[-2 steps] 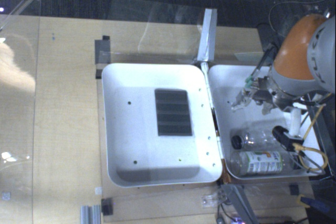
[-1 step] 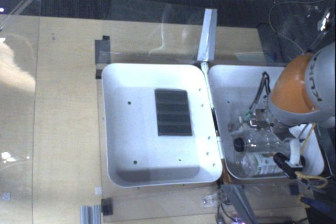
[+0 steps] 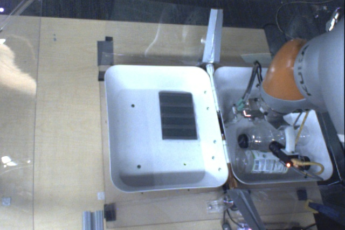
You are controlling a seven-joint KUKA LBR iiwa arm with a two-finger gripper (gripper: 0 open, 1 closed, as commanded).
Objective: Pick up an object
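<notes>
Right bin (image 3: 319, 127), lower right of frame: holds a clear plastic bottle (image 3: 264, 161) with a dark cap and printed label, lying on its side near the bin's lower edge. Gripper (image 3: 250, 110), on the grey arm (image 3: 318, 75) with orange band, sits low over this bin just above the bottle; grip state cannot be told. Left bin (image 3: 121, 116), centre frame: holds one dark ribbed rectangular pad (image 3: 177, 115).
</notes>
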